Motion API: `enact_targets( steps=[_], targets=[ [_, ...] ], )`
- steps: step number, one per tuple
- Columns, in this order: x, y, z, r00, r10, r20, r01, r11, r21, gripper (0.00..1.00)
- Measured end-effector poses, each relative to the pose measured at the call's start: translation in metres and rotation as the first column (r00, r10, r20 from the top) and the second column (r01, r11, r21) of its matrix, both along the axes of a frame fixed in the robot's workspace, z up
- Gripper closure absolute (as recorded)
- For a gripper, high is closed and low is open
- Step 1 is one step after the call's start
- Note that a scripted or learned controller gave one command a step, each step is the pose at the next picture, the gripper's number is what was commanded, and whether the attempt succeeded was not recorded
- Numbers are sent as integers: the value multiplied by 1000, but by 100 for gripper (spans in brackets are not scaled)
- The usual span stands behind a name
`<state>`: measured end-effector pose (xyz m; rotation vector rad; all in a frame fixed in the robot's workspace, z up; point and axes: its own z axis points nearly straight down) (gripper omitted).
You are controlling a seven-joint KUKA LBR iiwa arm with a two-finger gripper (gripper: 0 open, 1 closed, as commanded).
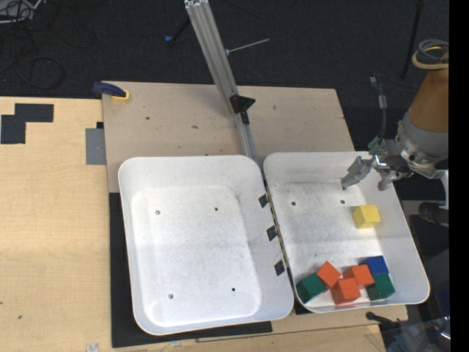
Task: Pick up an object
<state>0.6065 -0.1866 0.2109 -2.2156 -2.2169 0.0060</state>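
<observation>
My gripper (371, 176) hangs above the far right part of the right bin (308, 182), open, with nothing between its fingers. A yellow cube (366, 215) lies just below it in the view, apart from the fingers. A cluster sits at the bin's near right corner: three orange blocks (346, 290), a blue block (377, 265) and two green blocks (312, 287).
The left bin (139, 196) lies beside the right one, joined by black clips (271, 233). A slanted aluminium post (220, 64) rises behind the bins. A blue-and-yellow clamp (111, 90) sits at the board's far left corner.
</observation>
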Motion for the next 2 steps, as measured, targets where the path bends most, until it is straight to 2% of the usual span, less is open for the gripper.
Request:
enact_targets(
  steps=[1, 2],
  targets=[
    [1, 0, 3, 1000, 2, 5, -2, 1000, -2, 0],
    [5, -5, -44, 1000, 0, 0, 0, 1000, -1, 0]
  ],
)
